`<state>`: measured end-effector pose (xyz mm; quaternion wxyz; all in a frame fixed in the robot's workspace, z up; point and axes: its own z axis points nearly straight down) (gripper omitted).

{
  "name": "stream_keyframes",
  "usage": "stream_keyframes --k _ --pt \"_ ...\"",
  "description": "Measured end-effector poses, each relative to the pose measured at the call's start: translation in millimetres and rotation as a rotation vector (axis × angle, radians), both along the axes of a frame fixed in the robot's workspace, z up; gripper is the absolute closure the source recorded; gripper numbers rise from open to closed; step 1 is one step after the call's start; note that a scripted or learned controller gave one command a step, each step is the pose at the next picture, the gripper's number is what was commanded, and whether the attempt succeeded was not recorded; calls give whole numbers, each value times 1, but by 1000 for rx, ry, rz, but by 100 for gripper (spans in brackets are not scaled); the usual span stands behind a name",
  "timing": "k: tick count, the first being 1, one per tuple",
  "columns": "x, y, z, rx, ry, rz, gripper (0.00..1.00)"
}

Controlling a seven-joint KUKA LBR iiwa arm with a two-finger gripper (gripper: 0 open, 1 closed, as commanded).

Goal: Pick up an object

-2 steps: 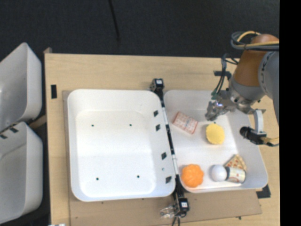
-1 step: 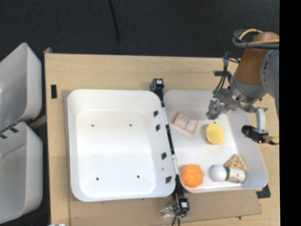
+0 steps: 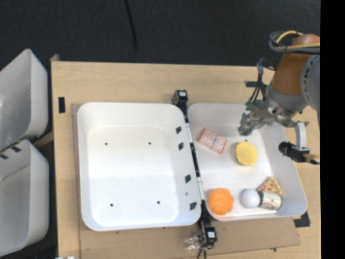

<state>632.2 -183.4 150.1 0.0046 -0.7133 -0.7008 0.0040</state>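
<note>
The right bin [image 3: 215, 112] holds several objects. A pink patterned packet [image 3: 212, 141] lies near its left wall. A yellow round object [image 3: 246, 153] sits in the middle. An orange ball [image 3: 220, 200], a white ball [image 3: 250, 198] and a slice-shaped patterned piece [image 3: 269, 187] lie along the front edge. My gripper [image 3: 246, 127] hangs just above and behind the yellow object, at the end of the grey arm with the orange band [image 3: 291, 72]. Nothing shows between its fingers.
The left bin [image 3: 129, 166] stands beside the right one, joined by a black-clipped divider [image 3: 191, 161]. White rounded containers [image 3: 19, 144] sit off the bench at the left. Bare wooden bench [image 3: 135, 80] runs behind both bins.
</note>
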Motion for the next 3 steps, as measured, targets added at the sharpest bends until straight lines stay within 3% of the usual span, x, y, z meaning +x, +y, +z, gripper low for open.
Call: stream_keyframes --k 1,2,3 --pt "1 -1 7 0 1 0 100" --pt "-5 48 -36 -3 -20 18 100" --pt "-6 47 -32 -3 -12 16 100"
